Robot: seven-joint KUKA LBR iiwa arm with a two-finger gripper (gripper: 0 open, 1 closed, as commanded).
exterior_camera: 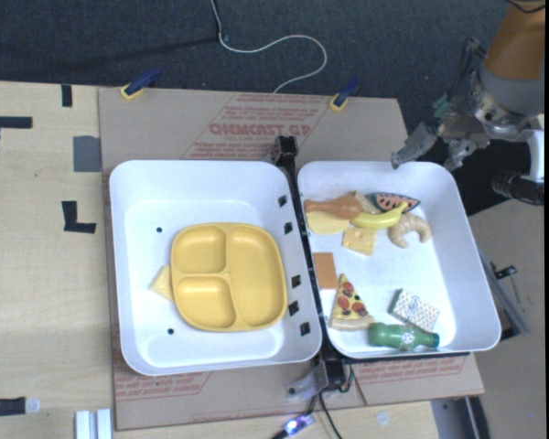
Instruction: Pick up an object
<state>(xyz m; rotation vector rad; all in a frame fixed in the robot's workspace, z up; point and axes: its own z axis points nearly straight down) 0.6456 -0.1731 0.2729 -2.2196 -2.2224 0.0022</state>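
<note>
Lying in the right bin point(457, 273), below and left of the gripper point(430, 149), the toy foods make a loose scatter. Nearest it sit a watermelon slice point(391, 201), a yellow banana point(382, 217) and a pale curled piece point(410, 231) that is hard to identify. Further left are a tan drumstick-like shape point(334, 213) and a cheese wedge point(358, 240). Well below the gripper lie an orange flat rectangle point(325, 269), a pizza slice point(349, 303), a patterned packet point(414, 311) and a green bottle point(401, 337) on its side. All look like smooth plastic. The gripper hangs over the bin's top right rim, touching nothing; one dark finger point(410, 151) points left, and I cannot tell how far the fingers stand apart. The arm is cut off at the right edge. Far left, the other bin point(137, 208) holds a yellow three-part plate point(229, 277), which hides most of a pale wedge point(161, 284).
</note>
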